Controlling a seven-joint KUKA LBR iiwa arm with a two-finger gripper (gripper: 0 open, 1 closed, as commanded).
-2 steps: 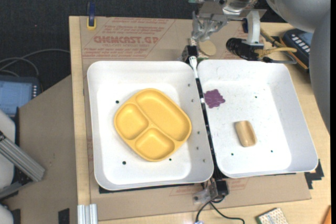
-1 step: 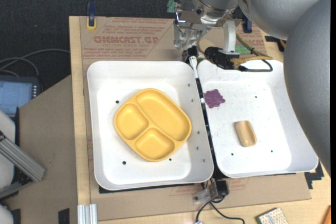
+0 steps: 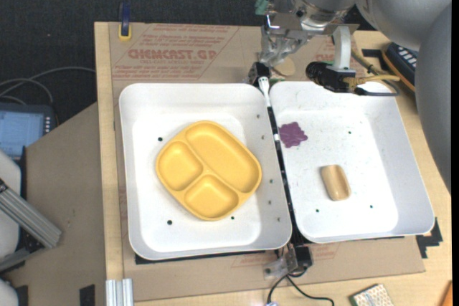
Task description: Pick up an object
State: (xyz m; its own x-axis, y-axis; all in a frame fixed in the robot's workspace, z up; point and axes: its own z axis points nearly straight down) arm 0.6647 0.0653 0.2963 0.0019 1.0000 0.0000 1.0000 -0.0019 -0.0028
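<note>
- I see the gripper hanging over the far edge of the right bin; whether its fingers are wide or narrow I cannot tell.
- In that bin, a purple piece lies near the left wall, and a tan block sits toward the middle.
- Left of that bin, the other bin holds a yellow divided plate.

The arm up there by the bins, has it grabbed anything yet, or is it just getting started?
Nothing looks picked up yet. The yellow divided plate lies in the left bin, and the tan bread-like piece and the small purple item lie in the right bin. The gripper hangs above the far edge where the bins meet, touching none of them. Choosing, reaching and lifting remain.
</note>
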